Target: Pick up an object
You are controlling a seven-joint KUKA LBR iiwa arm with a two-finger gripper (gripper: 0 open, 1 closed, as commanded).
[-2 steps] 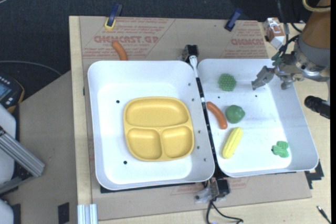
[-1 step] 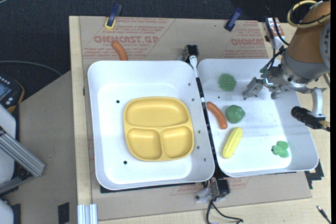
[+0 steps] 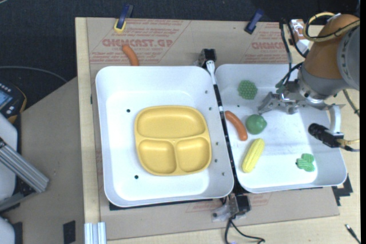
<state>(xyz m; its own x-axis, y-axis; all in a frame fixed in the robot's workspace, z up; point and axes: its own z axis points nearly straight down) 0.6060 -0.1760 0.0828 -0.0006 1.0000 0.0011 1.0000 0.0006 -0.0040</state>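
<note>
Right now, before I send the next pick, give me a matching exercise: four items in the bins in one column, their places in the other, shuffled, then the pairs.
Things:
1. yellow divided plate
2. corn cob
3. toy sausage
4. small green piece

Places:
A. right bin, against its left wall
B. right bin, near its front right corner
C. middle of the left bin
D. right bin, front part, just below the green ball

Pairs: 1-C, 2-D, 3-A, 4-B
</note>
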